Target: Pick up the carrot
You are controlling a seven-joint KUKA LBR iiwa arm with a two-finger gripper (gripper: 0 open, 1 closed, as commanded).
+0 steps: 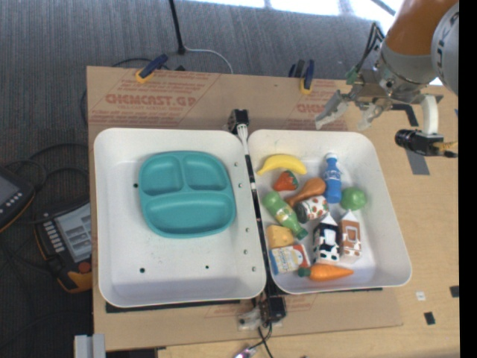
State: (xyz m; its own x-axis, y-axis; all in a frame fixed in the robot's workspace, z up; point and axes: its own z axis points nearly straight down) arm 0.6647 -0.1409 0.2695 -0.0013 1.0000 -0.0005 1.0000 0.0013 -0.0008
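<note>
**Reaching the carrot at the near edge of the right bin**

The carrot (330,272) lies flat in the right bin (389,200), close to the near wall, with its thick end to the left and its point to the right. Just behind it stands a small black-and-white cow carton (326,244), which seems to touch it, and a little box with an orange picture (350,239) is beside that. At the thick end there is a blue-and-white packet (286,259), very near. So I judge the free sides of the carrot are only the top and the narrow strip toward the bin wall.

My gripper (351,110) hangs above the far rim of this bin, well apart from the carrot, with its fingers spread wide and nothing between them. The left bin (112,222) carries only a teal divided plate (186,193), and it does not concern me.

For doing this step well, I would first bring the gripper over the middle of the carrot, then turn the wrist so the fingers close across its short width, one finger on the wall side and one on the carton side. I would descend slowly, because the carton may be pushed or caught. The wall is also a risk: a finger may strike it before it arrives at the bottom
</note>
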